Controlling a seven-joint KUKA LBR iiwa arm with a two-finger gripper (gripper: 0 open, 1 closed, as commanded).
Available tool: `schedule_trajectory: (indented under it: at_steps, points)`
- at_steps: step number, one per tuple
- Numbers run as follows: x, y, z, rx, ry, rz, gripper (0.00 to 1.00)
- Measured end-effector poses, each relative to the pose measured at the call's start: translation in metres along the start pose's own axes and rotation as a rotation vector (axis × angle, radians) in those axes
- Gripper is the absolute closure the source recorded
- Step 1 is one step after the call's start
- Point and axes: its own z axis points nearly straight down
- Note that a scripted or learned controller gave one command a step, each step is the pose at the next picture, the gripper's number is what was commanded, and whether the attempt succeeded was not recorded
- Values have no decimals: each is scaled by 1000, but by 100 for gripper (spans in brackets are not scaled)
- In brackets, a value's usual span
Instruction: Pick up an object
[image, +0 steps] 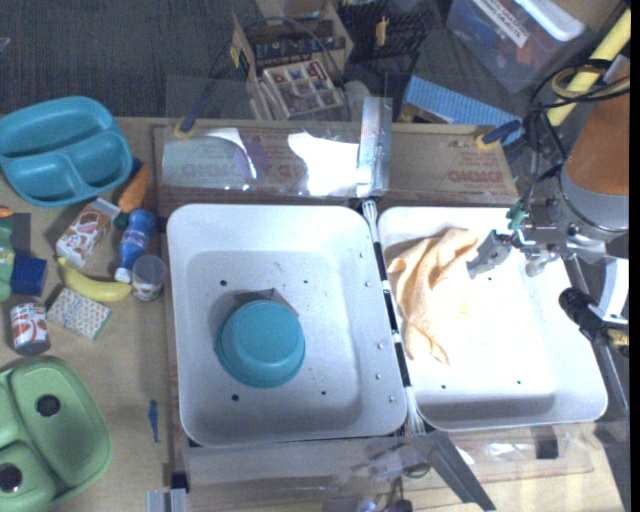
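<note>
The gripper (487, 254) hangs over the right bin (520, 390), at the upper right edge of the yellow cloth (432, 285). The cloth lies crumpled along the bin's left wall, its long axis running from top to bottom, so it sits left of and below the fingers. Whether the jaws are apart or together I cannot tell; the view is too blurred there.

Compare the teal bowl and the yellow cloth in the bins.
The teal bowl is rigid and round; the yellow cloth is soft and crumpled. The bowl sits in the left bin, the cloth in the right bin. The gripper is beside the cloth, far from the bowl. Each rests on a white bin floor.
</note>
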Motion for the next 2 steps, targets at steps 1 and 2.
schedule_trajectory:
  at_steps: [1,2]
  points:
    - [20,77,121,-2,-1,-42,0]
    - [-25,101,159,-12,-2,-120,0]
